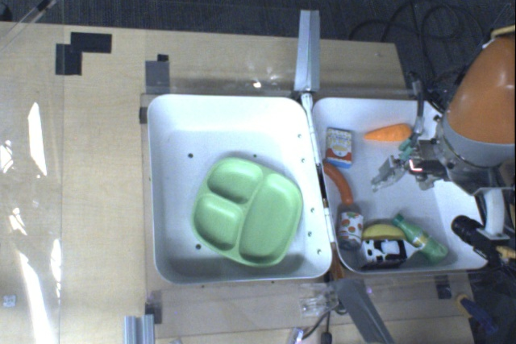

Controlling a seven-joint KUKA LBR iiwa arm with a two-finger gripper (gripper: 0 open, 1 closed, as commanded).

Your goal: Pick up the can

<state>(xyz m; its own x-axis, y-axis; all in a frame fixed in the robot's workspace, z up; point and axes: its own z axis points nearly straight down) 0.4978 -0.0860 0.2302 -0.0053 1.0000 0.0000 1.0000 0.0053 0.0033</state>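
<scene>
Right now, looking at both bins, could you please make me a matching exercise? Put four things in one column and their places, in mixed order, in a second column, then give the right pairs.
Things:
1. green plate
2. carrot
3. can
4. banana

Places:
A. far side of the right bin
B. near left corner of the right bin
C. left bin
D. right bin, between the can and a green bottle

Pairs: 1-C, 2-A, 3-B, 4-D

The gripper (390,170) hangs open over the right bin (459,263), apart from the can (349,226).
</scene>
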